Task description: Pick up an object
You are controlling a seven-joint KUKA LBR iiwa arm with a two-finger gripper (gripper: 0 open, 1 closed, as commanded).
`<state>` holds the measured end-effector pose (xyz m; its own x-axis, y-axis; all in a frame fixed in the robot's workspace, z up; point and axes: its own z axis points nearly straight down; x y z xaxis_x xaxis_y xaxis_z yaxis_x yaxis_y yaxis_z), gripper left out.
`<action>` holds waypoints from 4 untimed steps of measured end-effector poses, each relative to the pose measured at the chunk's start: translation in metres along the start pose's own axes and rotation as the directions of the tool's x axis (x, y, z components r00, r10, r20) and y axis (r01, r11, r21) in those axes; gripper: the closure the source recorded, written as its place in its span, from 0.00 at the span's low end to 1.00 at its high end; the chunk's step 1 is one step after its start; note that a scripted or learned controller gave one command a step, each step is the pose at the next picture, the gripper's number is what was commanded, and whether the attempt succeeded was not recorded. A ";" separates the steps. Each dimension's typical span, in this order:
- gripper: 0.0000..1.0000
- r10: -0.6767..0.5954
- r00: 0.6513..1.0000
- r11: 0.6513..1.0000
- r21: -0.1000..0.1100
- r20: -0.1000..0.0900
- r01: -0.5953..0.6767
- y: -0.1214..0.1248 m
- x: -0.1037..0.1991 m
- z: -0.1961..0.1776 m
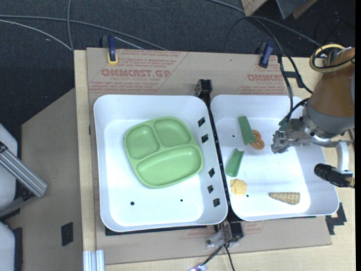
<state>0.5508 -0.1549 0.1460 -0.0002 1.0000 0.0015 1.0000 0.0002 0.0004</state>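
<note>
- Lying in the right bin are five small things: an upright green stick with an orange ring touching its right side, a second green piece tilted below them, a yellow lump near the bin's left wall, and a tan cone by the front edge.
- Any of these could be the object to pick up. The orange ring and the upright green stick are nearest the gripper.
- The gripper hangs over the right bin, just right of the orange ring. Nothing shows between the jaws. I cannot tell if they are spread or pressed together, because they are dark and blurred.
- The left bin holds a green tray with three hollows, well apart from the arm.
- Both bins sit on a brown board on the bench.
- What could go wrong, I think: the stick and ring touch, so the jaws may push one away or catch both.
- The ring looks thin and flat, so the jaws could slip over it and come up with nothing.
</note>
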 end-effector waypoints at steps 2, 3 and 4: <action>1.00 -0.001 1.000 1.000 -0.005 0.003 0.001 -0.001 -0.008 -0.098; 1.00 -0.006 1.000 1.000 0.002 -0.002 0.006 0.007 0.047 -0.086; 1.00 -0.007 1.000 1.000 -0.001 -0.001 0.007 0.010 0.103 -0.095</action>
<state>0.5605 -0.0519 0.2415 -0.0070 1.0000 0.0024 1.0000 0.0070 0.0016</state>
